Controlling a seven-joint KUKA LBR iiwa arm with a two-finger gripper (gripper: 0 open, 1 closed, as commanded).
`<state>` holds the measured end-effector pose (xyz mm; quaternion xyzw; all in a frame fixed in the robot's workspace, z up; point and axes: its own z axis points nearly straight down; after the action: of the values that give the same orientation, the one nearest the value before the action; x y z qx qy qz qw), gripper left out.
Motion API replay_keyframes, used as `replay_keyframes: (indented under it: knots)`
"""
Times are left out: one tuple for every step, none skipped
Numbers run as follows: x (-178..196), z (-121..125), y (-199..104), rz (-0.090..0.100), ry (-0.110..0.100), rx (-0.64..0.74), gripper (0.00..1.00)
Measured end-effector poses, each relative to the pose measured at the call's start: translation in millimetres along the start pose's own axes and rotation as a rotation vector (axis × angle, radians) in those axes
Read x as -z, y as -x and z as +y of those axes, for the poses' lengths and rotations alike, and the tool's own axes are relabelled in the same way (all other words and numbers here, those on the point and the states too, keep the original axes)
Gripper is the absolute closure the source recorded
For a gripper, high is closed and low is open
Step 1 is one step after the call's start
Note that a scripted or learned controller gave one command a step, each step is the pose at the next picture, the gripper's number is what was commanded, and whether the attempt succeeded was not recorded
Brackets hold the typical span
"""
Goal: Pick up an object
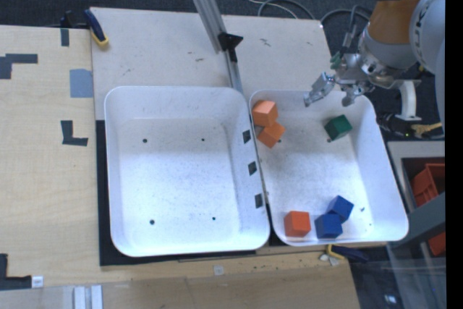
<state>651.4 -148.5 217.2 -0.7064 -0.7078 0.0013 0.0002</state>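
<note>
**Green block sits just below the pincer, toward the front of the right bin**

The green block point(337, 127) lies on the floor of the right bin point(376, 155), close to that bin's back rim and a little toward its outer wall. It looks like a small cube turned slightly askew to the bin's walls, so it has no marked long axis; either pair of faces should suit a grasp.

From the block, the pincer point(331, 94) is the nearest thing: it hangs just behind it, over the bin's back rim, and apart from it. Its two fingers are spread wide with nothing between them. In my judgement the coming move turns on this one offset: the block lies a short way forward of the pincer, toward the front of the bin, and lower. The arm would need to shift forward and descend to straddle it.

Farther from the green block, two orange blocks point(268, 123) sit touching one another against the bin's inner wall, well apart from the pincer. At the bin's front rim lie another orange block point(296, 223) and two blue blocks point(334, 216), farthest of all. The left bin point(116, 155) stands beside, on the same tabletop point(159, 47).
</note>
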Motion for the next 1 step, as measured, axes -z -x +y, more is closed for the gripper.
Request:
replay_keyframes:
  knots:
    - [-63.5, 12.8, -45.2, -0.006, 0.005, -0.005, 0.0]
